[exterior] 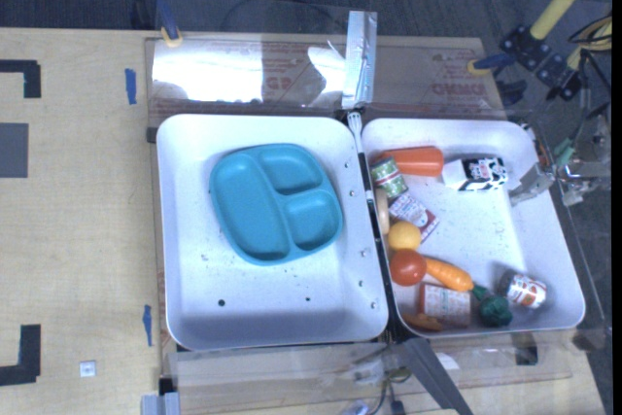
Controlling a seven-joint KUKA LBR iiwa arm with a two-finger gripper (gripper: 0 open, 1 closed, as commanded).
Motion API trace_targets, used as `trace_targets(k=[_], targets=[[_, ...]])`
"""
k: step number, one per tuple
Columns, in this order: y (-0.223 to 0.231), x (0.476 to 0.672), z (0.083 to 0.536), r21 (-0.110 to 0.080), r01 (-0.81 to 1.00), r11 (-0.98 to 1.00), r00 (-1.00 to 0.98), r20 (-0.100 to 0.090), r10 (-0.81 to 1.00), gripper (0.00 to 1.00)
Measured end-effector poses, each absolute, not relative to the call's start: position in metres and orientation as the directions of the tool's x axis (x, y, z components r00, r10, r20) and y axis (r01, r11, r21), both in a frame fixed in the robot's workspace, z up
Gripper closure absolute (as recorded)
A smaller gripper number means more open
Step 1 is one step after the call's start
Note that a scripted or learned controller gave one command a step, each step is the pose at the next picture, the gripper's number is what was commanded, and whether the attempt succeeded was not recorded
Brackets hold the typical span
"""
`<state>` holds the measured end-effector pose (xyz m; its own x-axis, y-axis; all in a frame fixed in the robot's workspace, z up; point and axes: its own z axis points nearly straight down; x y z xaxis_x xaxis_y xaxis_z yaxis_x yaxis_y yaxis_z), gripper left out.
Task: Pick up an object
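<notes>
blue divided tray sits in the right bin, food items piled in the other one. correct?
Not quite. The camera view shows the blue divided tray in the left bin, not the right. The food items, among them a carrot and a tomato, are in the right bin.

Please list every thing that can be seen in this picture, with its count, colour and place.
bins: two, white, side by side on the bench
plate: one, blue, three compartments, in the left bin
sausage: one, orange-red, top of the right bin
can: one, green and white, beside the sausage
carton: one, black and white, upper right of the right bin
packet: one, white and red, mid right bin
lemon: one, yellow, right bin's left side
tomato: one, red, below the lemon
carrot: one, orange, beside the tomato
small can: one, red and white, lower right corner
hand: metal, at the right bin's right rim
</notes>
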<state>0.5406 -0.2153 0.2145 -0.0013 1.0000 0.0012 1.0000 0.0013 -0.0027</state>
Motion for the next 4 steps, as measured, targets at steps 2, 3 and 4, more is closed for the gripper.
trace_targets(k=[2, 3, 4], targets=[[-0.123, 0.635, 0.179, 0.001, 0.965, -0.264, 0.264, -0.001, 0.965, 0.00], [-0.124, 0.644, 0.218, 0.004, 0.972, -0.237, 0.237, 0.000, 0.972, 0.00], [-0.133, 0.663, 0.136, -0.007, 0.994, -0.111, 0.111, 0.000, 0.994, 0.00]])
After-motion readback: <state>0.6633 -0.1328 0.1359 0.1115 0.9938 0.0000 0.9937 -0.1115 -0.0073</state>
